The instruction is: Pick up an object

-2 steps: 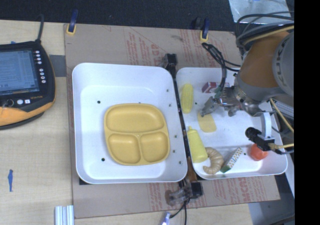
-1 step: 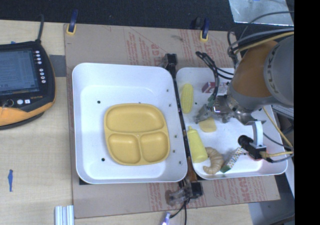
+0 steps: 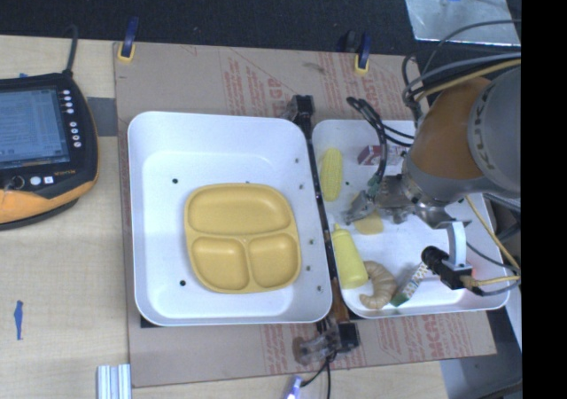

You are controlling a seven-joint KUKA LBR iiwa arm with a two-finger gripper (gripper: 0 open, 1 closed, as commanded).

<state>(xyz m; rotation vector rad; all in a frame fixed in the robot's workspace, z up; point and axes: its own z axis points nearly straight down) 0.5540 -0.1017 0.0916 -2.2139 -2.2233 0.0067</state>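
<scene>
Where the grey arm with its orange band (image 3: 452, 136) reaches into the right-hand shallow white bin (image 3: 496, 300), you find the claw (image 3: 365, 207) low over the bin floor, near the bin's left wall. You cannot tell from this view whether it is spread or closed, and no object is visible held in it.

Just below and to the right of the claw lies a small pale yellow block (image 3: 369, 226), very near the tips; contact cannot be confirmed. Above and to the left of the claw, you see a yellow plastic corn cob (image 3: 331, 172) lying lengthwise along the bin's left wall. Below the claw, a yellow cylindrical plastic piece (image 3: 348, 257) rests against the same wall. Further below, a tan croissant-shaped toy (image 3: 378, 285) lies beside that piece. To its right lies a thin, light-coloured stick-like item (image 3: 410, 285). Above the claw, a small red-and-white object (image 3: 369, 154) sits partly behind the cables.

Well to the left of the claw, the second shallow white bin (image 3: 151, 211) holds a yellow three-compartment plastic tray (image 3: 241, 236). Far left, a handheld control pendant with a screen (image 3: 40, 144) rests on the bench.
</scene>
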